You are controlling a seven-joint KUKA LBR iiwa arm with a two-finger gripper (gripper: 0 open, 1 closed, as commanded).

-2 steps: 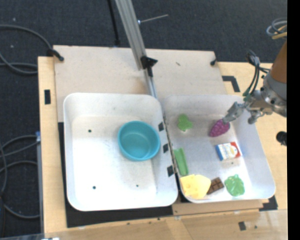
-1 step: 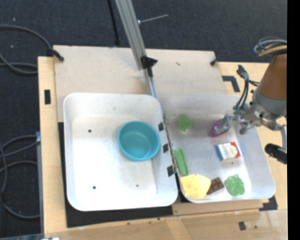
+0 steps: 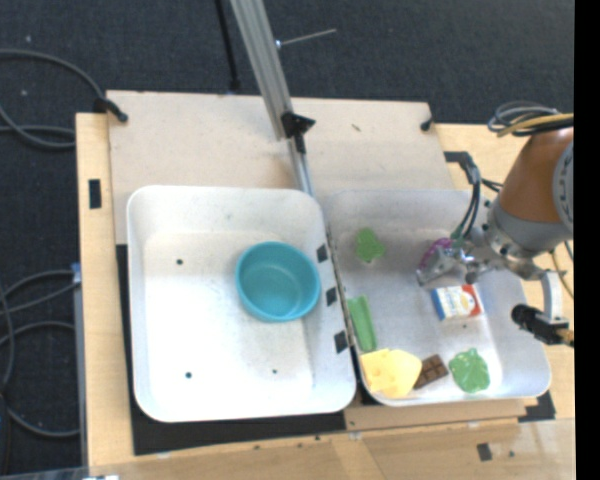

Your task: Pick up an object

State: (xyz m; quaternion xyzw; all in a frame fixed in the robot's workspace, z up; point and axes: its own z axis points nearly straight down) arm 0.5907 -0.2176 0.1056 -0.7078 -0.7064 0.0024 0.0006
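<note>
The arm [image 3: 535,193] is cut off at the right edge, bending down into the right bin [image 3: 400,218]. Its gripper [image 3: 442,264] hangs low just above a small white, blue and red carton [image 3: 454,301]. The gripper is too blurred to tell its state. Along the front wall lie a yellow piece [image 3: 390,371], a brown block [image 3: 433,370] and a green toy [image 3: 469,369]. A blue bowl [image 3: 277,281] sits in the left bin [image 3: 180,218].
</note>
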